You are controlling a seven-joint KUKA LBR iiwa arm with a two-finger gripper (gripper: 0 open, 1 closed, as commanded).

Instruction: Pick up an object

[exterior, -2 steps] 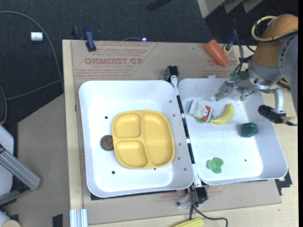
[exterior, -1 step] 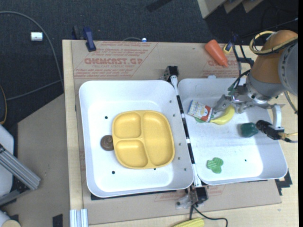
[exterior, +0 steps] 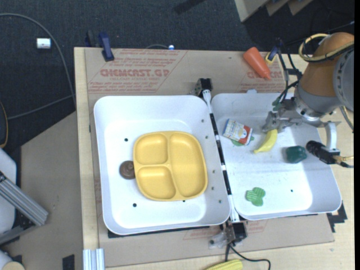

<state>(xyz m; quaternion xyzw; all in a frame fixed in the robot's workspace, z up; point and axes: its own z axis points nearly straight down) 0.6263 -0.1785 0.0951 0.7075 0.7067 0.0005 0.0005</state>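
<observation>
The banana (exterior: 266, 142) lies in the right bin (exterior: 315, 198), its upper end right under the gripper (exterior: 277, 122), which hangs low over the bin's far part on the grey arm with its orange band (exterior: 326, 66). Whether the banana's tip sits between the fingers, or how far apart they stand, I cannot tell from this slant. Just left of the gripper lies a small white packet (exterior: 237, 132) with red and green print. To its right and a little nearer the camera sits a dark green block (exterior: 295, 153). Farther toward the near rim lies a bright green toy (exterior: 255, 196). Well to the left, in the other bin (exterior: 112, 122), rests a yellow divided plate (exterior: 169, 165) with a brown disc (exterior: 127, 170) touching its left edge.
</observation>
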